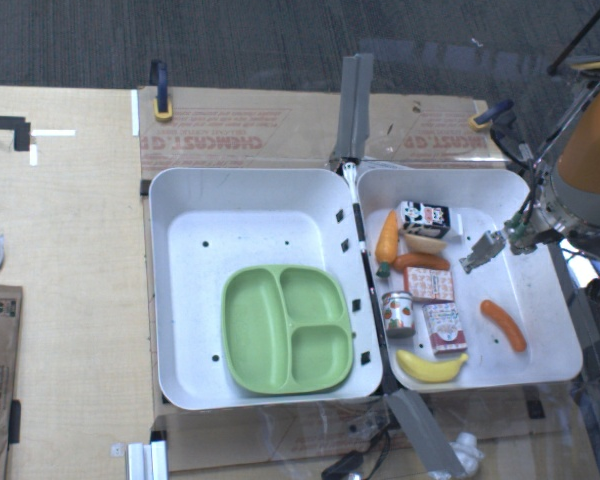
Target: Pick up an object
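The right bin [540, 368] holds every loose item: a carrot [387, 237] tilted beside a black-and-white carton [424, 219], a sausage [421, 262] lying flat below them, two small boxes [431, 284] [445, 328], a little can [398, 312], a banana [430, 366] (curved, at the near edge), and another sausage [504, 325] apart, rightward.

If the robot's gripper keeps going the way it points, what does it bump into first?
The gripper points left and slightly down, toward the sausage beside the milk carton. Probably the sausage first, though its height above the bin is unclear.
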### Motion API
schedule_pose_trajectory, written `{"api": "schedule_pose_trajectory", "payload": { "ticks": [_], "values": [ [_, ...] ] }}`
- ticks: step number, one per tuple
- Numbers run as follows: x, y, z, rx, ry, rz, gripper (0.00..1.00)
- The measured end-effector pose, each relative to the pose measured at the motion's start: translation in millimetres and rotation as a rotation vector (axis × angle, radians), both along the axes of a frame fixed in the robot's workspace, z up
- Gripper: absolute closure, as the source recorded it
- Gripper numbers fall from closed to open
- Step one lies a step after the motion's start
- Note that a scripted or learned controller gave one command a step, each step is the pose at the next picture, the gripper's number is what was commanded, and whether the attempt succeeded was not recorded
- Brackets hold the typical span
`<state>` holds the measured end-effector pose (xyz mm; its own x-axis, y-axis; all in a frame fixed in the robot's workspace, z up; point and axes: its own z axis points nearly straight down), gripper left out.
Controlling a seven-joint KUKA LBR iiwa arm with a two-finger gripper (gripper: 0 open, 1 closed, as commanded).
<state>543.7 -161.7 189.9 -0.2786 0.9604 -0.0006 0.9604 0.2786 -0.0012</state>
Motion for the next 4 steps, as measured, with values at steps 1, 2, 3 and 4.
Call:
{"api": "schedule_pose_trajectory", "payload": {
  "ticks": [1,2,3,4],
  "values": [
    [-65.3,-13.9,-95.7,0.001,-0.003,-0.218,0.0],
    [-20.8,52.3,-94.1,-0.005,-0.011,-0.242,0.0],
    [-65.7,-30.5,7.7,-0.001,-0.001,-0.132,0.0],
    [-66.5,-41.6,-98.9,0.001,0.0,-0.035,0.0]
  ]
}}
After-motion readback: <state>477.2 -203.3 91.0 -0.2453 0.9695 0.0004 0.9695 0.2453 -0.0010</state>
